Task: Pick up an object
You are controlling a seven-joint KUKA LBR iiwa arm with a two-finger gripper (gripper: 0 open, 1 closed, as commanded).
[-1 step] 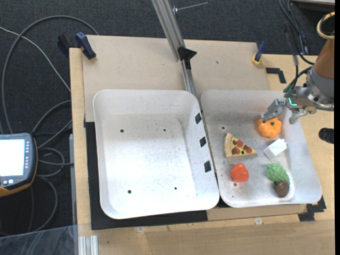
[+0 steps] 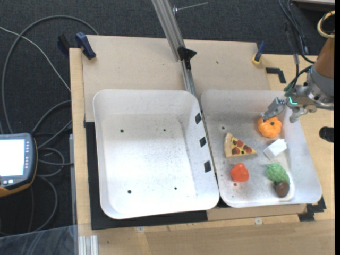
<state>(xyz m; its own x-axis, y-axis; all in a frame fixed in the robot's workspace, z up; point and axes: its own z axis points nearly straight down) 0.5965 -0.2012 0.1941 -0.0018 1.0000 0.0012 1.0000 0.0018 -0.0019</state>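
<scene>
Camera view: the gripper (image 2: 285, 109) hangs with its fingers (image 2: 274, 109) spread apart and grasping nothing. Just below them, in the right bin (image 2: 212, 142), sits the orange pumpkin (image 2: 270, 127), a white block (image 2: 275, 149) further below.

- No text, label, brand, number or sign can be read anywhere in the camera view;
- the handheld pendant (image 2: 15, 161) at the left edge has a lit screen, but it shows as a blank pale glow with no legible characters;
- the black marks (image 2: 202, 141) along the wall between the two bins (image 2: 199, 158) are plain patches with no lettering that can be made out.
</scene>
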